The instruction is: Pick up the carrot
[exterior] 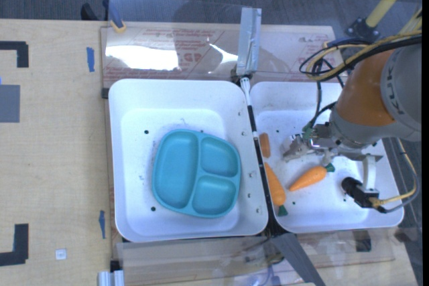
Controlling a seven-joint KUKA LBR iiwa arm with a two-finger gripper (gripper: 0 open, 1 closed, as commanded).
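Carrot, lower right of frame: apparently light, rigid, smooth and tapered; best gripped across its thick middle. Claw just above it; grip state indiscernible.

arm cut off at right edge, fingers blurred

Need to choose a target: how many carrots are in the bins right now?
2, both in the right bin. One carrot lies mid-bin just below the tool; the other carrot lies along the bin's left wall. The arm could hide more.
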